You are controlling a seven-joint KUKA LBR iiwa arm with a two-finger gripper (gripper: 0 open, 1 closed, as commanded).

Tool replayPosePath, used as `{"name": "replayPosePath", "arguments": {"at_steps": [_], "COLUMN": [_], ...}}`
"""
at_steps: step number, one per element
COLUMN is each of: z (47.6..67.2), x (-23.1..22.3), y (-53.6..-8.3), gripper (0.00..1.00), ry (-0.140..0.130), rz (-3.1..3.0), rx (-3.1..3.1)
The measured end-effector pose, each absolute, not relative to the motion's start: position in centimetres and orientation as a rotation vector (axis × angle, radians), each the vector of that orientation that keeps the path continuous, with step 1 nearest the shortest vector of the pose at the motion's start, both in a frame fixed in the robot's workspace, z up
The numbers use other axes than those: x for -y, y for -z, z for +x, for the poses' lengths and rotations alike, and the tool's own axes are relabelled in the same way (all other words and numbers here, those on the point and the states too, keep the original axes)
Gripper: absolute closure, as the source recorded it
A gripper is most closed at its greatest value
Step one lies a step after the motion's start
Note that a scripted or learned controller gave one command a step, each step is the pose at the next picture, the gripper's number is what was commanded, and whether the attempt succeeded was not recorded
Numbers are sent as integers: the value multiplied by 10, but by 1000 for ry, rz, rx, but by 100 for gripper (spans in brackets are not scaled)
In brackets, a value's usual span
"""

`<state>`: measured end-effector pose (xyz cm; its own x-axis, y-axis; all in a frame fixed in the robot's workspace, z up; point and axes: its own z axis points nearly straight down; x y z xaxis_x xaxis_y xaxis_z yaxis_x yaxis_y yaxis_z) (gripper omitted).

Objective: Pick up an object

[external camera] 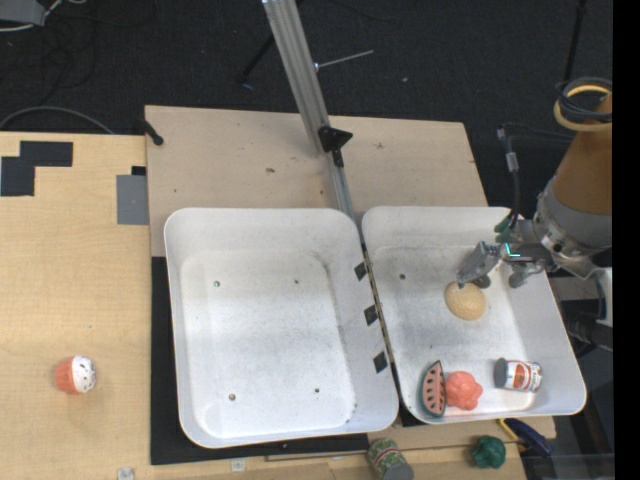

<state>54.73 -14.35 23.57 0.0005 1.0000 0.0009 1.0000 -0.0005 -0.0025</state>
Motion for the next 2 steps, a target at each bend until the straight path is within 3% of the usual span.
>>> {"name": "replayPosePath", "arguments": {"at_steps": [2], "z": [553], "x": [135], "y": [-146], "gripper": [0], "ry": [-6], "rz": [-2217], "rx": [2215]}}
